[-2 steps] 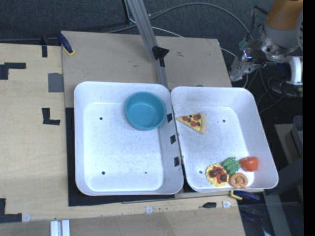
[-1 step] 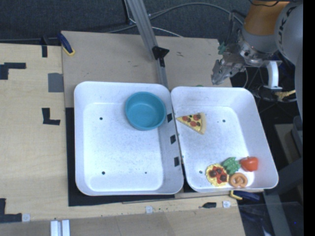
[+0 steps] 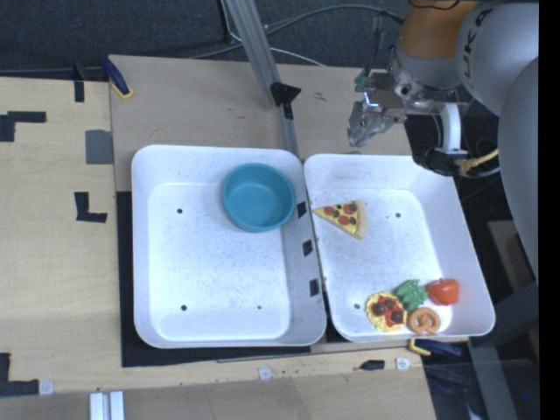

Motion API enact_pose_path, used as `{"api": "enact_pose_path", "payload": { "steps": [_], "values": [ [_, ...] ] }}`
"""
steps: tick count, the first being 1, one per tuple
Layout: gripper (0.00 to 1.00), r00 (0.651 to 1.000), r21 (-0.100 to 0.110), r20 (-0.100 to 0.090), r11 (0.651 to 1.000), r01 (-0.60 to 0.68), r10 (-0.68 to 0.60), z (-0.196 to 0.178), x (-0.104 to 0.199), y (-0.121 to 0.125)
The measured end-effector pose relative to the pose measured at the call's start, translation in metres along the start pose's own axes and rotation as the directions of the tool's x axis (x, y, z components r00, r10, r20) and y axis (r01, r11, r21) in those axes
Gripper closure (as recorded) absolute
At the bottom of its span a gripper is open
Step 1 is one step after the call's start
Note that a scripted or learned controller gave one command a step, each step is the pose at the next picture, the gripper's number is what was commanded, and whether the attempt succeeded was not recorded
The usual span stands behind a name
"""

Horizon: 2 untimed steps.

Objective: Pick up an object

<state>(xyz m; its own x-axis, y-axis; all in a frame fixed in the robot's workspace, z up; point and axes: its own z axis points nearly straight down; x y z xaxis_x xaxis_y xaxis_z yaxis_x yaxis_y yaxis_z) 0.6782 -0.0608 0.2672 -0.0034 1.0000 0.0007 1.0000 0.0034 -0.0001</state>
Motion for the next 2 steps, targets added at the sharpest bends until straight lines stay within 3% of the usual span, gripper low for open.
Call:
{"api": "enact_pose_path", "payload": {
  "steps": [2],
  "values": [
    [1.0,1.0,0.002,0.0,1.0,0.001,-0.001,0.026,0.109,-0.011]
  ]
}}
